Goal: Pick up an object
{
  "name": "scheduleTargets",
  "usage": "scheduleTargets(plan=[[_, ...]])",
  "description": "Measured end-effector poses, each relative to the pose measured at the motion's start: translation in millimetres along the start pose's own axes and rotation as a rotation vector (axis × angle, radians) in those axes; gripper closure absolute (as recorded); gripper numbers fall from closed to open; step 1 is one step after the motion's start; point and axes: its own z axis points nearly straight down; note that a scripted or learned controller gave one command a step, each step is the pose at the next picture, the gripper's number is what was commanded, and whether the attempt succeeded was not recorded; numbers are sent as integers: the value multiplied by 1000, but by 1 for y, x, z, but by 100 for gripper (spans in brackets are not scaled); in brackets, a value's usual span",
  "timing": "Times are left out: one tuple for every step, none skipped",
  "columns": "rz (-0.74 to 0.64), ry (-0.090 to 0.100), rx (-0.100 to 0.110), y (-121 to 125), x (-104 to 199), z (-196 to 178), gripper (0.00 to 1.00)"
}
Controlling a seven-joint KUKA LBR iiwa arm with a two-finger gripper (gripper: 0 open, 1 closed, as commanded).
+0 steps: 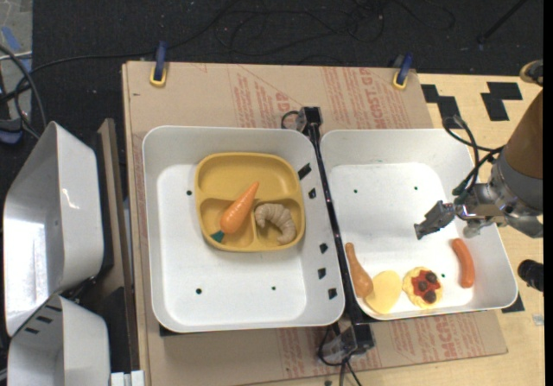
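Note:
In the right bin, my gripper hovers over the bare white floor at mid-right, reaching in from the right. Nothing is visible in it. Along the bin's front edge lie a red sausage, a small round pizza-like piece, a pale yellow disc and an orange-brown drumstick. The sausage is just right of and below the gripper, apart from it. The left bin holds a yellow divided plate with an orange carrot and a beige shrimp-like piece.
The grey arm with its orange band crosses the right bin's right wall. A black divider runs between the bins. Yellow clamps sit at the board's back edge. White containers stand to the left.

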Motion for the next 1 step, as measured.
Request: scheduleTargets(plan=[[-3,-3,-12,3,0,-6,0]])
